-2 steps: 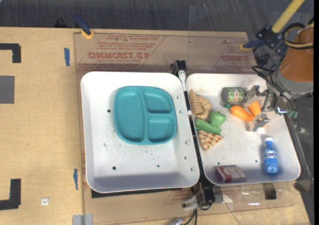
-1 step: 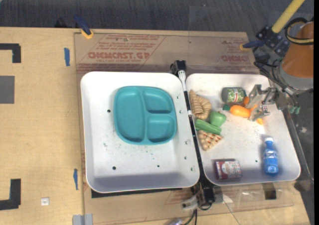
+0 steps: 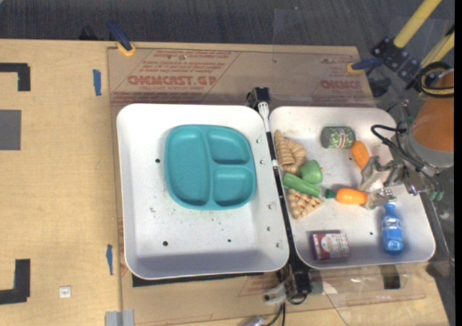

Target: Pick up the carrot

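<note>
My claw [image 3: 377,184] hangs low over the right white plastic bin [image 3: 415,245], near the bin's right side, with my grey arm and its orange band [image 3: 438,126] rising out toward the bin's right edge. The metal fingers [image 3: 371,168] are a tangle of grey against the white floor, and I cannot tell how far apart they stand; nothing shows clearly between them.

The orange plastic carrot with a green stub [image 3: 347,196] lies on its side on the floor of that bin, around the bin's middle, its orange end pointing at my claw and just beside the fingertips. Whether it touches them I cannot make out. A second small orange piece [image 3: 359,153] lies further toward the bin's back wall, next to a small green can lying on its side [image 3: 338,137].

To the carrot's left sit a green toy pepper [image 3: 311,171], a long green vegetable [image 3: 301,183], and two tan waffle-textured pieces, one near the bin's left wall [image 3: 289,151] and one just left of the carrot [image 3: 304,204]. A dark red can [image 3: 330,245] lies toward the bin's front wall, and a blue plastic bottle [image 3: 391,228] lies by the front right corner.

The left white bin [image 3: 144,231] on the tan counter [image 3: 58,173] carries a teal divided plate [image 3: 210,166] near its middle.
</note>
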